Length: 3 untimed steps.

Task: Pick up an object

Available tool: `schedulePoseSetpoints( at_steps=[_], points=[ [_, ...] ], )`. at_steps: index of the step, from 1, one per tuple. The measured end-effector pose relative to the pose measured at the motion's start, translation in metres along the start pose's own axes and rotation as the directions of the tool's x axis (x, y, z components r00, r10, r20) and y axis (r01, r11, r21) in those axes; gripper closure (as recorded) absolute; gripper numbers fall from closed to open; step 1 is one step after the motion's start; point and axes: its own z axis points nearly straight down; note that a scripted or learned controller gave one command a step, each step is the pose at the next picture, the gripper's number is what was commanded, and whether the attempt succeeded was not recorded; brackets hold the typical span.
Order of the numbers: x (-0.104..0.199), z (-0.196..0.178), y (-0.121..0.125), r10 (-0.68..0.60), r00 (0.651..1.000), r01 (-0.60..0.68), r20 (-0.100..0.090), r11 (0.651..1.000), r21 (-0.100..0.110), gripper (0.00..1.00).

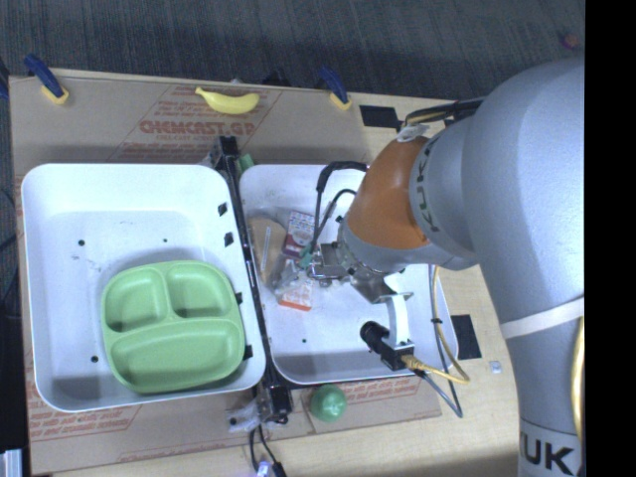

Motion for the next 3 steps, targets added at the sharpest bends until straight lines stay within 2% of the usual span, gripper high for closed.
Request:
schedulePoseSetpoints(
  at_steps=[1,2,3],
  points=[
    [-0.001,-0.01,0.0,-0.002,1.0,0.002,0.002,1.0,0.002,1.0],
    [0.03,-0.14,-0.056,0.003,1.0,-0.003,0.001,1.0,-0.005,1.0],
    [0.062,-0.099,-0.058,0.001,1.0,-0.001,0.001,1.0,0.0,1.0]
  ],
)
